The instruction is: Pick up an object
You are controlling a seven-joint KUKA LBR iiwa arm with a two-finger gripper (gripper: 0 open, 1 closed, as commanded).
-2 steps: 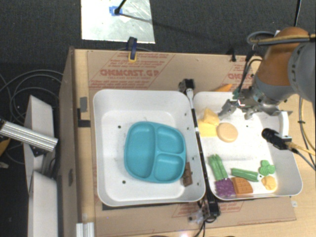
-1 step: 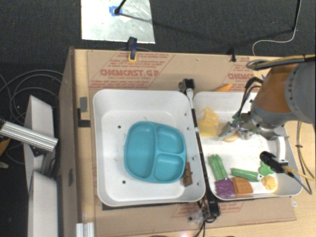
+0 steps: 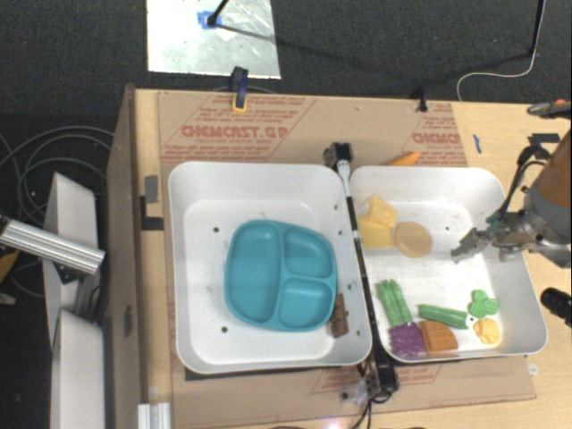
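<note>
dark carpet surrounds a cardboard-topped bench [image 3: 268, 123], with a foil sheet [image 3: 213, 25] on the floor beyond its far edge. left bin [image 3: 192, 195]: holds a teal divided plate [image 3: 280, 275], with a small brown piece [image 3: 340, 315] at the plate's near right corner, against the divider. right bin [image 3: 514, 315]: two pale yellow blocks [image 3: 377, 223] at the far left, a tan disc [image 3: 413, 239] just beside them; along the near side, a green stalk [image 3: 393, 300], a purple cluster [image 3: 407, 339], an orange block [image 3: 438, 335], a green pod [image 3: 442, 315], a green leafy piece [image 3: 483, 305] and a yellow piece [image 3: 488, 331]. the gripper [image 3: 478, 239] hangs over the right bin's right half, above bare floor, well apart from every object. jaws: whether wide or narrow cannot be told; nothing is seen between them.

judgement: the pick is not yet made. the tan disc is the nearest candidate and lies fairly clear. recommend centring directly over it, aligning the jaws across its width, and descending straight, avoiding the adjacent yellow blocks.
</note>
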